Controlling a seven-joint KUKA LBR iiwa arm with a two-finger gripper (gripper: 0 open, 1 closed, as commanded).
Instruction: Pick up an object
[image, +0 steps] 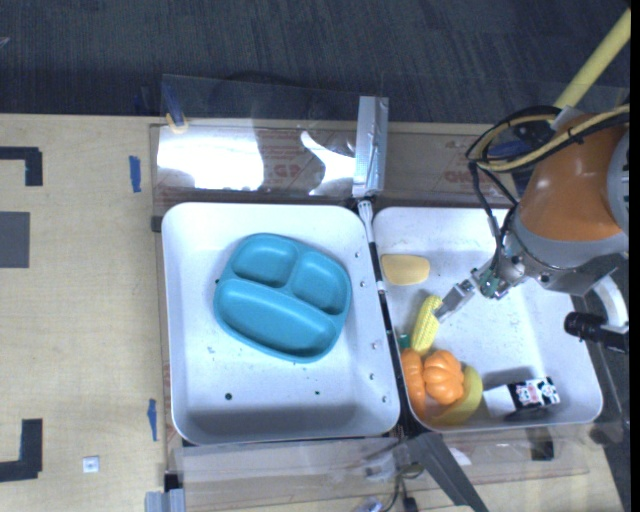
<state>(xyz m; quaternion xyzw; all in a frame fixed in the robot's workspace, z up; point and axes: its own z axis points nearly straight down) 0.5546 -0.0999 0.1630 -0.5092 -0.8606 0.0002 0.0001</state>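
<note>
Gripper (455, 297) low in the right bin (560, 330), just right of the corn (426, 322).
Fingers spread, grasping nothing; pumpkin (438, 377) nearer, blue plate (283, 294) in left bin (190, 330).

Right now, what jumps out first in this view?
The blue divided plate lies alone in the left bin and draws the eye first. In the right bin, an orange pumpkin sits at the near-left corner with a corn cob just above it and a pale yellow piece farther back. The grey-and-orange arm reaches in from the right, its end effector close beside the corn.
</note>
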